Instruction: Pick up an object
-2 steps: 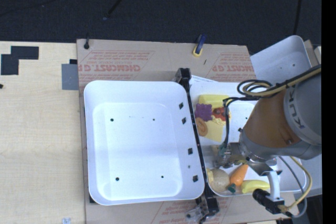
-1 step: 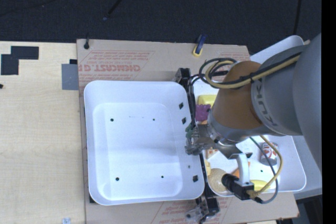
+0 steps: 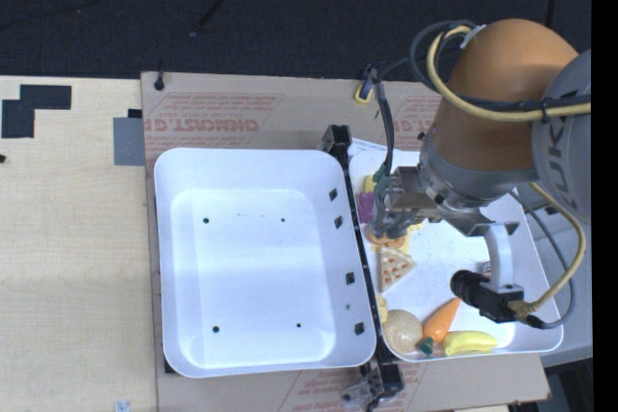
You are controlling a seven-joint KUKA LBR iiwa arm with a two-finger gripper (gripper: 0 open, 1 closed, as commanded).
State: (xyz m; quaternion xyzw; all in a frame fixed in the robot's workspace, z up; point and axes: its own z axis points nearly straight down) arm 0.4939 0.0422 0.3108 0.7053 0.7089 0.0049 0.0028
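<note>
Camera view from above: I see the arm (image 3: 502, 111) reaching in from the right over the right bin (image 3: 541, 335). Its gripper (image 3: 391, 219) is low at that bin's left wall, beside a purple piece (image 3: 368, 205); whether the fingers are apart or together, I cannot tell. Near the front lie a waffle slice (image 3: 392, 265), an egg (image 3: 403, 328), a carrot (image 3: 441, 319) and a banana (image 3: 469, 342). The left bin (image 3: 183, 198) sits alongside.

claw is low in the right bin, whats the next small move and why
Probably a short straight lift to test the grasp. The claw sits down among the toys at the right bin's left wall, over the waffle-patterned wedge and beside a purple piece; nothing is visibly between its tips.
</note>
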